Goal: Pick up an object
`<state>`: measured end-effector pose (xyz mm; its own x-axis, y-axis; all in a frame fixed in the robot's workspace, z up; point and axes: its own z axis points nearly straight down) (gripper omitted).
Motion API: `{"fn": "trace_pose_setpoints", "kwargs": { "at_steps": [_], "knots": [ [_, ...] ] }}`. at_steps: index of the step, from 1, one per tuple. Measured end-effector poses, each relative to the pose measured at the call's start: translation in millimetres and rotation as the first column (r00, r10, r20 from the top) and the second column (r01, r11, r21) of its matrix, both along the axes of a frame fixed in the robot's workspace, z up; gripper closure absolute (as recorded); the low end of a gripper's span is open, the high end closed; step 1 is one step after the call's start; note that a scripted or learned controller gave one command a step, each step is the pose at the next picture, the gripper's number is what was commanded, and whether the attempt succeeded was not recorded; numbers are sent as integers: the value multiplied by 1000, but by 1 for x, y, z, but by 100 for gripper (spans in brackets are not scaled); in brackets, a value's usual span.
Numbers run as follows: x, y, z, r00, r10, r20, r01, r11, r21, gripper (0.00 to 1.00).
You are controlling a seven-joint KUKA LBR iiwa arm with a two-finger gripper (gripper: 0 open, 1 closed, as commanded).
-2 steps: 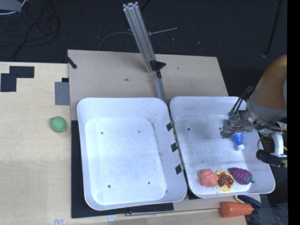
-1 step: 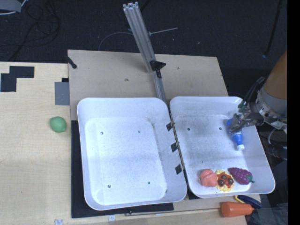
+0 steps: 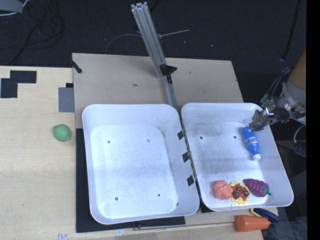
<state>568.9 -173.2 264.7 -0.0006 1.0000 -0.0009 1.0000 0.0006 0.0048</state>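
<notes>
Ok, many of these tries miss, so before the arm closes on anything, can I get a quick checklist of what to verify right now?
1. Gripper over the right bin: ok, it sits at the bin's far right corner.
2. Target close by: ok, the blue bottle lies just below the gripper.
3. Bottle already held: not ok, it lies on the bin floor.
4. Fingers open for the grasp: cannot tell, too small and dark.
5. Room around the bottle: ok, the grapes, the yellow toy and the pink toy sit apart at the near edge.
6. Bottle lying flat: ok, cap toward the near side.
</notes>
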Motion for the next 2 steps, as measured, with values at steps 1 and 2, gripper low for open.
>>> {"fn": "trace_pose_setpoints", "kwargs": {
  "at_steps": [1,2],
  "knots": [
    [0,0,13,1000,-1,-4,1,1000,1,100],
    [-12,47,-1,1000,2,-6,-2,1000,2,100]
  ]
}}
